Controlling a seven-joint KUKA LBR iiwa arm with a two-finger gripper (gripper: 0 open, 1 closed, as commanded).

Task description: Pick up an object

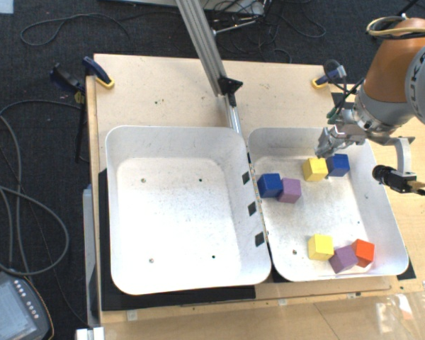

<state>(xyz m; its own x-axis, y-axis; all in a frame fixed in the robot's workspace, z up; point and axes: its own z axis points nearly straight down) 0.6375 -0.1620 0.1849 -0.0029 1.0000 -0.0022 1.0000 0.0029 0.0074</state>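
**Over the right bin — pick not yet made**

Left to right: left bin [127, 190] bare white; right bin [382, 218] with 7 blocks. Near the divider, blue cube [270, 185] touching purple cube [290, 190]. Farther right, yellow cube [315, 169] beside blue block [338, 165] — likely targets. Gripper [331, 142] just above those 2; opening impossible to judge, nothing visibly held. Descent, closing and lift all left to do.

No readable text, labels, brands or numbers on anything in view.
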